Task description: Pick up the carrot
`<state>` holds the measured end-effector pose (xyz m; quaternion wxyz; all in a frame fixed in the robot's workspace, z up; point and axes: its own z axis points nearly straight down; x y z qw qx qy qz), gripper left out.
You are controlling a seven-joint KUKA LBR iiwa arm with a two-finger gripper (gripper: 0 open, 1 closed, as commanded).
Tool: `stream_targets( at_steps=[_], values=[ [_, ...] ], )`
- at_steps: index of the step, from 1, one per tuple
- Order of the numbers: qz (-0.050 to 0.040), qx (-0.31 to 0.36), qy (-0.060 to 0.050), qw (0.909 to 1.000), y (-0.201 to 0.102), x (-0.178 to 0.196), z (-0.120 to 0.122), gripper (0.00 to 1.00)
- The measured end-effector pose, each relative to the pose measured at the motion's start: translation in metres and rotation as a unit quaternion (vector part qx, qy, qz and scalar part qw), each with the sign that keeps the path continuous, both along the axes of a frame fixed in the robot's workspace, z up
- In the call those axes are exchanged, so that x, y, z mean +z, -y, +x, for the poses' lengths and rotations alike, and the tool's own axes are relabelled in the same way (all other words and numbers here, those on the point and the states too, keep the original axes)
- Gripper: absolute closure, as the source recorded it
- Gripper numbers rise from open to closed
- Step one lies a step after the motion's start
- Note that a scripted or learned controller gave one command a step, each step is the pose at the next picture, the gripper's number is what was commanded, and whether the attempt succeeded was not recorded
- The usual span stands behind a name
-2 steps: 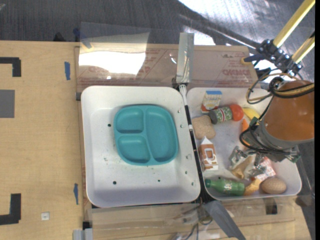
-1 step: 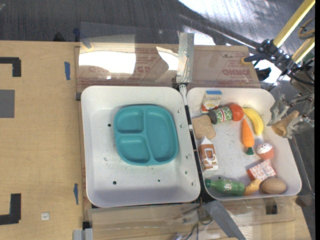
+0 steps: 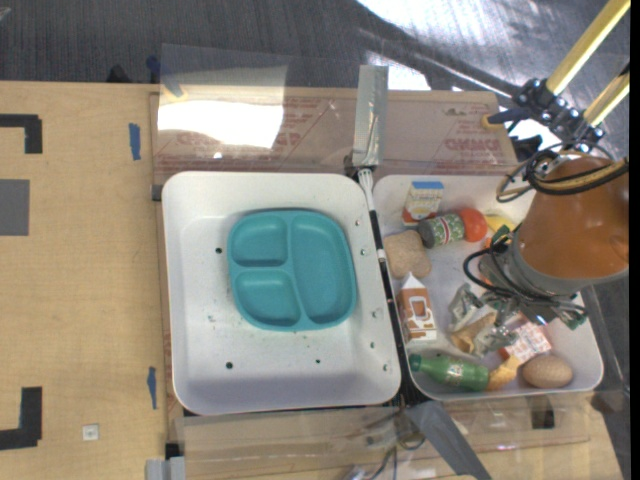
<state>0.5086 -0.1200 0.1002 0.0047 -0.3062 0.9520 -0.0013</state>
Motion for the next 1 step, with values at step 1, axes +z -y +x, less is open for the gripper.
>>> stream_targets(
  at_steps=[1],
  values=[
    [-0.0026,0.196,0.004,0.9805,0.0264,-0.0083,0.0714,1.0]
  ],
)
